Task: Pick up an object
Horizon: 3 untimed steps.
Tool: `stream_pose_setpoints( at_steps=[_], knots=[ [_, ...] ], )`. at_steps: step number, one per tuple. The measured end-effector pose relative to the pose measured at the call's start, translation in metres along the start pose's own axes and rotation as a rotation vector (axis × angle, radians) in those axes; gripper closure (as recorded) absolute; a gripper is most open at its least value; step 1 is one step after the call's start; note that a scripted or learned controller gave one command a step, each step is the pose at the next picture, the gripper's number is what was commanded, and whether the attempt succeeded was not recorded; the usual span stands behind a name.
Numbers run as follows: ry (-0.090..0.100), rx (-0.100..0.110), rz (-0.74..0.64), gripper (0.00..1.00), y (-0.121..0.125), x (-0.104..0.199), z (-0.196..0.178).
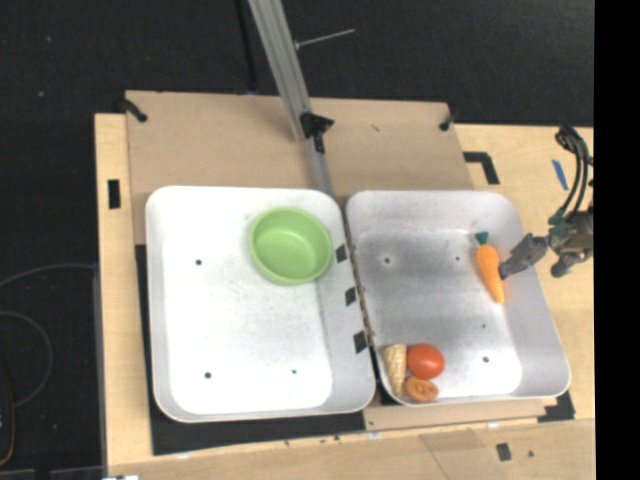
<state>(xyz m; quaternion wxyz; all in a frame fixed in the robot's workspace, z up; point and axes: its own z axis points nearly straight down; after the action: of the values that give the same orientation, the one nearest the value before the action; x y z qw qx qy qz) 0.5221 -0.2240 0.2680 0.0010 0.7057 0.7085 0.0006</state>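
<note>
Camera view: pincer [530,255] just beside carrot [489,272], holding nothing.

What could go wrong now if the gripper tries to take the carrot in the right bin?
The gripper sits at the right bin's right edge beside the carrot, so it may nudge the carrot away rather than enclose it. The carrot lies tilted and looks smooth, so it might slip. The fingers might also catch the bin's raised rim.

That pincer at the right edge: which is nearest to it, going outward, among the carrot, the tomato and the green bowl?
Measured from the pincer in the camera view:
1. Carrot, right beside it, at the right bin's right side.
2. Tomato, at the right bin's bottom edge.
3. Green bowl, across in the left bin.
</note>
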Motion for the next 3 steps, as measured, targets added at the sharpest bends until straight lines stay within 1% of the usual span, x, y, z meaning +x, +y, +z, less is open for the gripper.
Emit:
stream_pose_setpoints(
  at_steps=[1,2,3],
  knots=[
    [0.000,0.000,0.000,0.00,0.000,0.000,0.000],
    [-0.001,0.003,0.002,0.00,0.007,0.007,0.052],
    [-0.002,0.005,0.005,0.00,0.007,0.004,0.094]
  ],
)
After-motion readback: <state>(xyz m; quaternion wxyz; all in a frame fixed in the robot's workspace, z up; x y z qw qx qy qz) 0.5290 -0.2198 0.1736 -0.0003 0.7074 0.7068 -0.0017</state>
